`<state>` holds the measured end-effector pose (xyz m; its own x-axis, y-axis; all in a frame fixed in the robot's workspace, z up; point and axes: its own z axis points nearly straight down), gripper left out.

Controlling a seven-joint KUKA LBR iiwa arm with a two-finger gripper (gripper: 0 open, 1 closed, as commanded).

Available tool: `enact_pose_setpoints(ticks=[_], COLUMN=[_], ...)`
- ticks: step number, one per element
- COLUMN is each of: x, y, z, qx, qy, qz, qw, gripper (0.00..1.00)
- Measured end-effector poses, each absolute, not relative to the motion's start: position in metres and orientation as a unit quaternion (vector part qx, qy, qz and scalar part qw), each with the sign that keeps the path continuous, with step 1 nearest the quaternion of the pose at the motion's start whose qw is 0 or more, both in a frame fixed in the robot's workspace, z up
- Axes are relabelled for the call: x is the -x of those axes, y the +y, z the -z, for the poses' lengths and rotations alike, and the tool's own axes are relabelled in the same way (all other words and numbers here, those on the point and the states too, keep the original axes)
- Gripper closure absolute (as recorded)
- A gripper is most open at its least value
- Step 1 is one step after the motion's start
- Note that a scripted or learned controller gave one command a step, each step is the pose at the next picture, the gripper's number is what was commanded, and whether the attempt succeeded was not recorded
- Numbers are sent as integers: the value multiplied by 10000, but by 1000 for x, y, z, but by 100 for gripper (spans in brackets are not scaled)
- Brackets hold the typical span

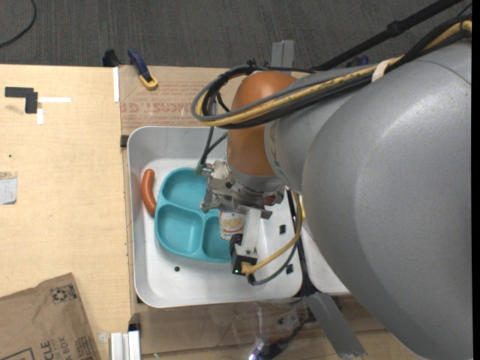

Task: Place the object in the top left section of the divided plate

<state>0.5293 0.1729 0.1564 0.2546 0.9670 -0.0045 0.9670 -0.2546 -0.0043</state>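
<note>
The arm's bulk hides the right side of the bin (142, 276), and the tool (234, 227) covers the teal plate's (180, 227) right edge. A small jar-like object (231, 224) sits under the tool there; its grip I cannot tell. An orange sausage (148, 191) lies just left of the plate.

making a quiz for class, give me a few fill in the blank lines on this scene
The divided plate is ____ in colour.
The plate lies inside a white ____.
The orange sausage lies just past the plate's ____ edge in the camera view.
The band above the arm's wrist is ____.

Missing words: teal; bin; left; orange
</note>
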Motion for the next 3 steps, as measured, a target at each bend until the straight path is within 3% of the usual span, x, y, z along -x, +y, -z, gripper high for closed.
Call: enact_pose_setpoints(ticks=[1, 2, 3], x=[-480, -577, -503], y=[203, 179, 186], z=[-94, -168, -115], qx=[8077, 7812, 8308], qy=[-5896, -6243, -5565], qz=[23, -21, -38], qw=[-18, -5, 4], gripper=[100, 100, 100])
